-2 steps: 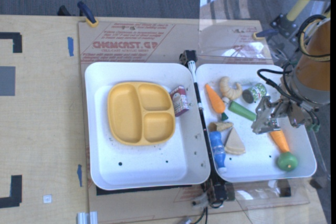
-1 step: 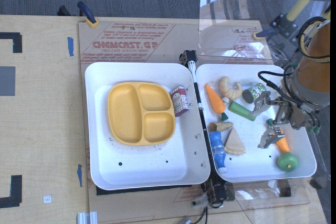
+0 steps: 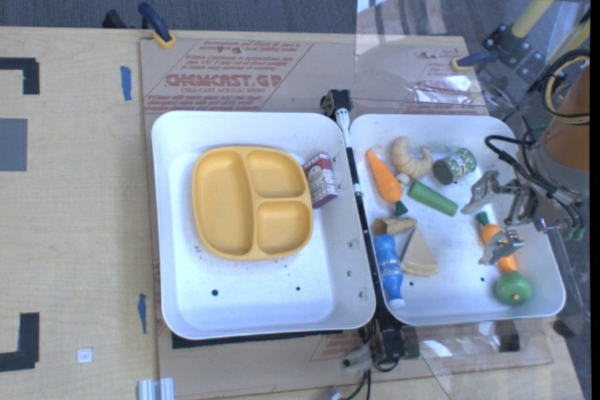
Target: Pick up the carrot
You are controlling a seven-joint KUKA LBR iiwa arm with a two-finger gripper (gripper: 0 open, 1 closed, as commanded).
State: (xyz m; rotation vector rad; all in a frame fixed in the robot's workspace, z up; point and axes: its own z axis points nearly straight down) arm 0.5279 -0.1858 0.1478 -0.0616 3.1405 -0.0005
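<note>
The carrot (image 3: pixel 382 177), orange with a green tip, lies at the left of the right bin (image 3: pixel 553 295), pointing toward the near side. My gripper (image 3: pixel 494 218) hovers low at the right side of that bin, well to the right of the carrot. Its fingers (image 3: pixel 482 191) stand open. A small orange piece with a green end (image 3: pixel 487 229) lies between them, and I cannot tell whether they touch it.
Around the carrot lie a tan peanut shape (image 3: pixel 409 156), a green cylinder (image 3: pixel 432 198), a green can (image 3: pixel 455 166), a blue bottle (image 3: pixel 387 267) and a tan wedge (image 3: pixel 419 255). A green and orange fruit (image 3: pixel 512 286) sits near right. The left bin (image 3: pixel 178 295) holds a yellow divided plate (image 3: pixel 208 201) and a small can (image 3: pixel 322 180).
</note>
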